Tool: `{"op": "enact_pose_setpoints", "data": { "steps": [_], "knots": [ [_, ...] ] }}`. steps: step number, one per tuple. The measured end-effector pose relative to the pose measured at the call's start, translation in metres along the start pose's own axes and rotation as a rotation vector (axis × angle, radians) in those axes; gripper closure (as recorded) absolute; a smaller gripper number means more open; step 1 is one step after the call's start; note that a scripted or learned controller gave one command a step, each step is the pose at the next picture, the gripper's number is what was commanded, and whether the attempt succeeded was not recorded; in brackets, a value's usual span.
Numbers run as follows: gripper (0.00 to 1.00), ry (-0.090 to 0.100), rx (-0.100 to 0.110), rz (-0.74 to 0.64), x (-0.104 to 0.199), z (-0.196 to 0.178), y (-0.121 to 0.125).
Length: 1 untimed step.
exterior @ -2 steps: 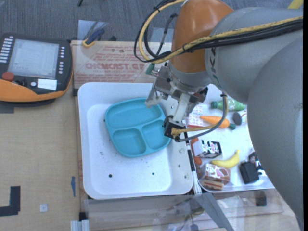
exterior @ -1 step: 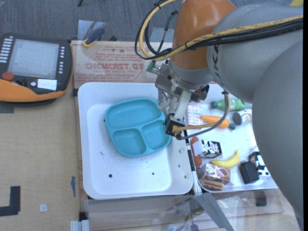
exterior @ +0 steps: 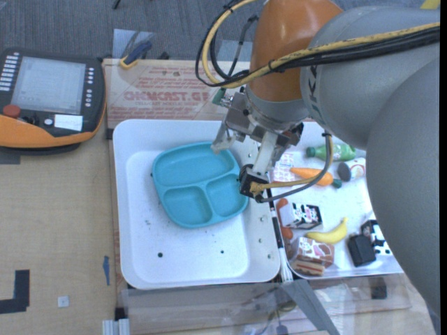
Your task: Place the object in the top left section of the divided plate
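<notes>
Roughly in the upper middle of the left bin (exterior: 133, 257) lies the blue divided plate (exterior: 199, 187), flat on the white floor and turned at a slant, with one large section toward the back and two smaller ones toward the front. The gripper (exterior: 225, 144) hangs at the plate's back right rim, under the arm's orange band. Whether it is open or closed cannot be told from this angle, nor whether it carries anything.

Just beside it, the right bin (exterior: 360, 187) holds a scatter of toy food: an orange carrot (exterior: 311, 175), a green bottle (exterior: 336, 151), a yellow banana (exterior: 332, 232), a black-and-white carton (exterior: 304, 216), a brown slice of cake (exterior: 312, 255) and a black block (exterior: 362, 250).

Both bins rest on a tan bench (exterior: 56, 215) marked with a strip of black tape (exterior: 21, 289). Behind the left bin lies a cardboard panel (exterior: 160, 93) with red lettering, too blurred to read. At the bench's left sits an orange and grey teach pendant (exterior: 49, 100), its pale screen unreadable. Grey carpet (exterior: 63, 12) runs along the back.
</notes>
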<state>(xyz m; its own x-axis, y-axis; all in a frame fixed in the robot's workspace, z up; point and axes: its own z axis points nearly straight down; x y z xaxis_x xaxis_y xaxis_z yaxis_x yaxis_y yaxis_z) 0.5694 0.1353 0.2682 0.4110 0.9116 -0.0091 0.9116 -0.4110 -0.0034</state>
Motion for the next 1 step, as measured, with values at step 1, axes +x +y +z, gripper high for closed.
{"op": "enact_pose_setpoints", "data": {
  "steps": [1],
  "knots": [
    [1.00, -0.001, 0.000, -0.002, 0.0003, -0.0095, 0.0002]
  ]
}}
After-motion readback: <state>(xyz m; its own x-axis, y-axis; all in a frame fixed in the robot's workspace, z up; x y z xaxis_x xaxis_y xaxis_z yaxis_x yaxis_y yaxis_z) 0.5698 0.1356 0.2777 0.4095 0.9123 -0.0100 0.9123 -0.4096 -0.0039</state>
